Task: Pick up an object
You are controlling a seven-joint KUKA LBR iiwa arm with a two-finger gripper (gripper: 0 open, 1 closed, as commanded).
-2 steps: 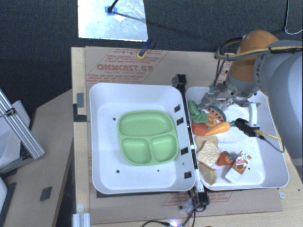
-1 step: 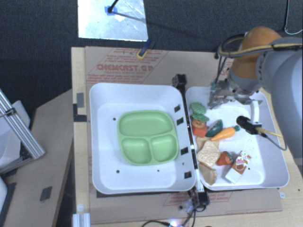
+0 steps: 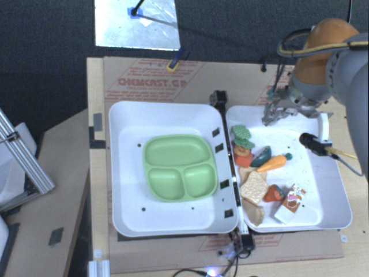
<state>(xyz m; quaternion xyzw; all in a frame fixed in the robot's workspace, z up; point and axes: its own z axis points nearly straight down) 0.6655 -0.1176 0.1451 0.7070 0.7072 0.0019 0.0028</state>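
Camera view: the gripper [image 3: 275, 115] is hovering over the right bin [image 3: 331, 183]; jaw state cannot be determined. The carrot [image 3: 272, 163] is lying ungrasped; pickup is pending.

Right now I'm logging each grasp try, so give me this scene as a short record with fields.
arm: grey with orange band, reaching in from the right
gripper: above the far edge of the right bin, nothing seen in it
left bin: holds a green divided tray
right bin contents: toy carrot, leafy green piece, cracker, small red piece, white piece
pile position: along the right bin's left side and near edge
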